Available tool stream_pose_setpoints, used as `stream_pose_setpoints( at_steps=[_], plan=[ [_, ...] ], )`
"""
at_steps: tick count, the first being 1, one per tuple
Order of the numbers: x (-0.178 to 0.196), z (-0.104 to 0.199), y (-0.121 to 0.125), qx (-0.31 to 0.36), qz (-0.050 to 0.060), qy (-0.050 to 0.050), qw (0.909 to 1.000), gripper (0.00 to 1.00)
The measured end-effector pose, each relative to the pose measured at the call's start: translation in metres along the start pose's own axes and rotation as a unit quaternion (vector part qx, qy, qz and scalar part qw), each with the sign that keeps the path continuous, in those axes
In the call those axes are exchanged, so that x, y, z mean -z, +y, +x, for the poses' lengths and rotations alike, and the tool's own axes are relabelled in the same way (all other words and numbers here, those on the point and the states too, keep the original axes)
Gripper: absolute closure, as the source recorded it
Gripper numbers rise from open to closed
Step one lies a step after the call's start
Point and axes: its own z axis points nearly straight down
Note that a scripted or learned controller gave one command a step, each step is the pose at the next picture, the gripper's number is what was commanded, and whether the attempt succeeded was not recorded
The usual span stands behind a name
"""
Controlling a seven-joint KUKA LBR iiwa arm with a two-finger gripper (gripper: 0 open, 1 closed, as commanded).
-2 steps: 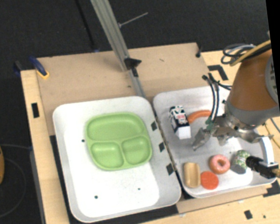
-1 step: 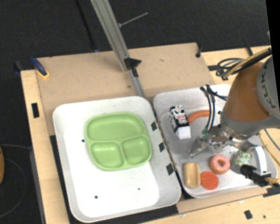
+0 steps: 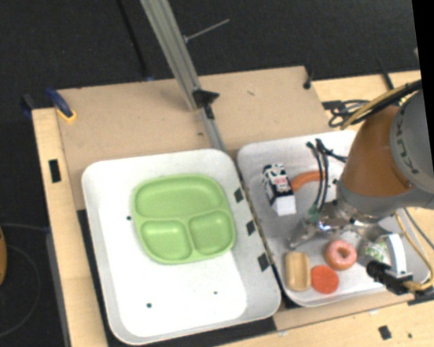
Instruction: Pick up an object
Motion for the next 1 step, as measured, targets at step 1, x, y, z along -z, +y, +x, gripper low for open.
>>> stream_pose_setpoints(
  at_steps=[1],
  plan=[
    [0.0132, -0.0009, 0.0020, -0.002, -0.003, 0.000, 1.0000, 1.00]
  ],
)
